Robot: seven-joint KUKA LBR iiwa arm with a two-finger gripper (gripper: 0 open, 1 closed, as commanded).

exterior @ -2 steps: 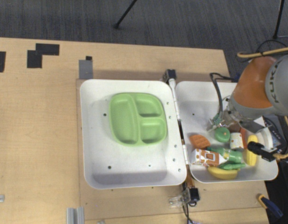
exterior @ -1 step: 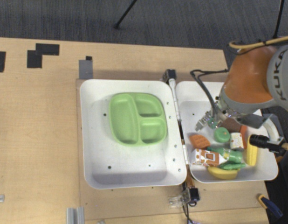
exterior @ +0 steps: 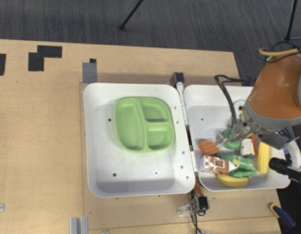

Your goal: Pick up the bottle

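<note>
Yellow banana (exterior: 233, 180) at the bin's near edge; I'll descend squarely over green plastic bottle (exterior: 243, 163); my fingers' (exterior: 236, 133) opening: cannot tell.

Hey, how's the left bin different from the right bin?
The left bin holds one thing, a green divided plate, lying flat near its middle; the right bin holds a crowded pile of small items, among them a banana and a green bottle. The arm hangs over the right bin, not the left bin. Both are shallow, white and side by side.
</note>
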